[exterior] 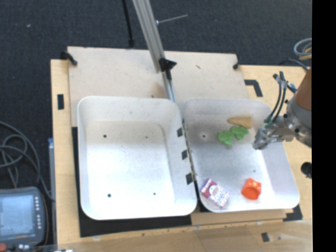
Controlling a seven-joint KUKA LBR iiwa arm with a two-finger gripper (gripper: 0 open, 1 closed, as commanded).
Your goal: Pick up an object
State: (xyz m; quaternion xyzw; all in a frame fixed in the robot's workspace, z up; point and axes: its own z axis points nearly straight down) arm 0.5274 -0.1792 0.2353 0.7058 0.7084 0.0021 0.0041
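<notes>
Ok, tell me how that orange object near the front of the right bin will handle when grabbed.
The orange object looks small and rounded, so it may roll or skid on the smooth bin floor. It's probably light, judging by its size. It lies free of the pink packet, so a nudge should move it alone.

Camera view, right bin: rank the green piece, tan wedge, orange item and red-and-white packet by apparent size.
1. green piece and red-and-white packet: look about alike, too close to rank
2. tan wedge and orange item: smaller, also near alike; the wedge is longer, the orange item bulkier
</notes>
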